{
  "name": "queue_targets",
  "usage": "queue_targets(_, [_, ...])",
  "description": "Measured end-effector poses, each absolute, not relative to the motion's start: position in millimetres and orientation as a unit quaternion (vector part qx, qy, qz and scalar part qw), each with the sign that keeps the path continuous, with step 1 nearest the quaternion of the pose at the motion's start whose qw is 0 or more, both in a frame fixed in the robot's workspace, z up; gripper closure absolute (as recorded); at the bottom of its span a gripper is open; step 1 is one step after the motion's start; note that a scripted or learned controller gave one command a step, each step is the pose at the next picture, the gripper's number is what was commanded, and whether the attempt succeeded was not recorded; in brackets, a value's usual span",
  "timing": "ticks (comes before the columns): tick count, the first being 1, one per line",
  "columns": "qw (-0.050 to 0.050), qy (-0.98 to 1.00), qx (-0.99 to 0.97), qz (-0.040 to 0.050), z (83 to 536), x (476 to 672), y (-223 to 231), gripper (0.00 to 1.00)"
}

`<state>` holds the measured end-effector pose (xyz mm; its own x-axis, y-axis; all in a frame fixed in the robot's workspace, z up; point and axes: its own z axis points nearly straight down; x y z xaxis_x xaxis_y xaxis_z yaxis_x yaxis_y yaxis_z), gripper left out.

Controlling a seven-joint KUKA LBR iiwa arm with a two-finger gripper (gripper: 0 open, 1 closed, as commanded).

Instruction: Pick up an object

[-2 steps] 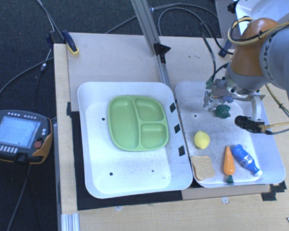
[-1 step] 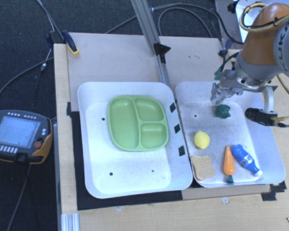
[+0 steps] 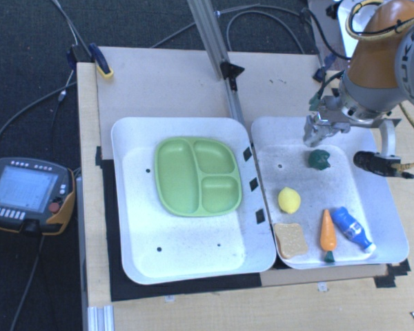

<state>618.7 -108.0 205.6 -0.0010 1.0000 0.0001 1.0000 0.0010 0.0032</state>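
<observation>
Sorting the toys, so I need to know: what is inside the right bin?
In the right bin: a green toy, a lemon, bread, a carrot and a blue bottle. The gripper covers part of the far floor.

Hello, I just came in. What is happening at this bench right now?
A grey robot arm with an orange band reaches in from the right, and its gripper hangs over the back of the right bin, just above a small dark green object. Nothing is held between its fingers. A lemon, a slice of bread, a carrot and a blue bottle lie nearer the front of that bin. The left bin holds a green divided plate.
</observation>
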Motion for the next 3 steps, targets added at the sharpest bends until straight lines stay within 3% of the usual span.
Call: queue_targets(3, [0.000,0.709,0.705,0.0019,226,652.5,33,1.00])
